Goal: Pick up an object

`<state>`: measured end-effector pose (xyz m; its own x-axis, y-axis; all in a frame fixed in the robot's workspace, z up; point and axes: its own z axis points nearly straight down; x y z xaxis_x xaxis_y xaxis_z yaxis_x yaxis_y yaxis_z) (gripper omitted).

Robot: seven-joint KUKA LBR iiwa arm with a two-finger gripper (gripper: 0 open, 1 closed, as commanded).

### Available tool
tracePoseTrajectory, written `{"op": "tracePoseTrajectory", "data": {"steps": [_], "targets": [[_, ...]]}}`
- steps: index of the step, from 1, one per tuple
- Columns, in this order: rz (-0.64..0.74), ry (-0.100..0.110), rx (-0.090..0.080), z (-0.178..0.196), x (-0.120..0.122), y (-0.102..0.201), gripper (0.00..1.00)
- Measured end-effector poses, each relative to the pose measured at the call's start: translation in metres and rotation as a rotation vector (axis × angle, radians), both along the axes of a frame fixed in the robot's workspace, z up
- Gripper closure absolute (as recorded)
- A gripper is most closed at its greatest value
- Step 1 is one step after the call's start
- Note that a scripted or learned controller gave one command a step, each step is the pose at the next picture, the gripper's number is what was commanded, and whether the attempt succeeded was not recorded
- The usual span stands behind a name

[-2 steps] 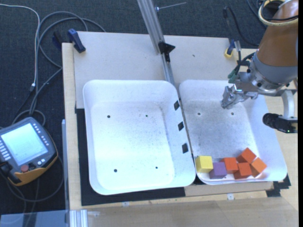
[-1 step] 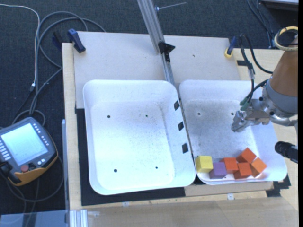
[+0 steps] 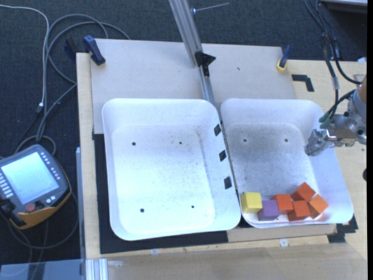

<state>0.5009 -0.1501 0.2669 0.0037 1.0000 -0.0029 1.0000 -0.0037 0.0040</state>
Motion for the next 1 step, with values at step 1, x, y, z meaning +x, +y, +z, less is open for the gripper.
{"op": "tracePoseTrajectory", "data": {"steps": [1], "targets": [[0.007, -0.007, 0.001, 0.1418, -0.0012, 0.0268, 1.00]]}}
